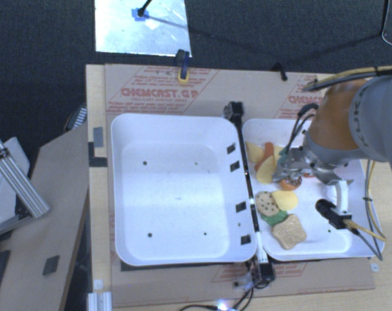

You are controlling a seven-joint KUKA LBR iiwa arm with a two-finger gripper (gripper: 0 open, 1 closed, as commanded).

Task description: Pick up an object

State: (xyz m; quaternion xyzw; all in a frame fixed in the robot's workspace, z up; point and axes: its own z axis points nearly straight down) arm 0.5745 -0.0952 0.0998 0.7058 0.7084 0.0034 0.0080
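Lying in the right-hand shallow white plastic bin (351,241), a small round orange-red toy piece (290,184) is sitting directly beneath the metal two-finger gripper (288,170); whether it is being gripped cannot be told.

Bench, top view — two shallow white plastic bins side by side. Left white bin (176,193): beside the right white bin (341,241), a row of black clips (238,167) between them. In the right bin: pale yellow wedge pieces (260,164) at the far left; round speckled cookie (267,203) nearer, a yellow lemon-shaped piece (286,200) just right of it; tan bread-shaped slice (289,231) nearest. Grey arm's gripper (288,172) above the wedges — right of them.
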